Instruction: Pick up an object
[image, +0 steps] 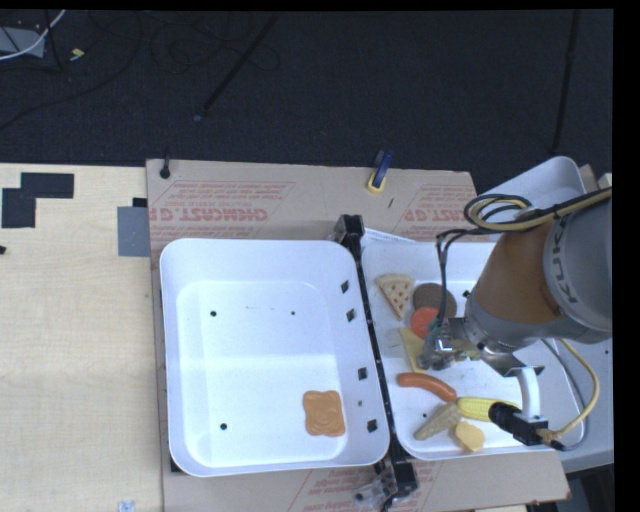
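Nearest the camera, at the front edge of the right bin (560, 445), lie a yellow cheese wedge (468, 436), a corn cob (487, 408) and a pale tan piece (436, 424) just beside them. A little further back rests a red sausage (426, 384), lying at a slant. The arm (545, 275), grey with an orange band, reaches in from the right and hangs low over this bin, its fingers (437, 347) down among the toys near a red tomato (424, 320) and a yellow slab (411, 343); whether they are apart or together I cannot tell, as the wrist hides them. Behind those sit a brown round piece (431, 296) and a waffle-patterned wedge (396, 294). Nothing can be seen clamped. The left bin (190, 270) holds an orange cookie (324, 413) near its front right corner. Both bins rest on a cardboard sheet (250, 205) on the tabletop (70, 350).
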